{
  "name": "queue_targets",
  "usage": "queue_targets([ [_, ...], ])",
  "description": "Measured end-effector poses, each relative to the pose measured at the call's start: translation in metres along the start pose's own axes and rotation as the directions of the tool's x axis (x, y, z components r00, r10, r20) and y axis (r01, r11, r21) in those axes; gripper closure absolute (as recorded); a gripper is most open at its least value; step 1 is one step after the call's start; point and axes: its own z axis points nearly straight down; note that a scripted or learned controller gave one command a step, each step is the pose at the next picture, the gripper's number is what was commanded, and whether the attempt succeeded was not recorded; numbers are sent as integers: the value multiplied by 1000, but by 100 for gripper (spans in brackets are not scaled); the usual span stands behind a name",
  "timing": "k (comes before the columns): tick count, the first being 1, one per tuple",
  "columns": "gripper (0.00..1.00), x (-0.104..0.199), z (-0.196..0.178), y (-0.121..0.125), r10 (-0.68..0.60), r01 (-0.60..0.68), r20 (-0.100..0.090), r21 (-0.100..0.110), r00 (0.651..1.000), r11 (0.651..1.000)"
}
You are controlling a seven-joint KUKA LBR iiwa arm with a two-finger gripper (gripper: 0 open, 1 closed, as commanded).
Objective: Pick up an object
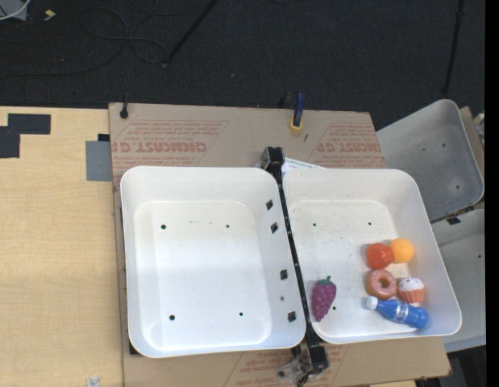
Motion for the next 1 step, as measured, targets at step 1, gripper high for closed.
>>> queue_targets([
  [1,100,2,-68,6,-6,6,1,-6,1000,1000],
])
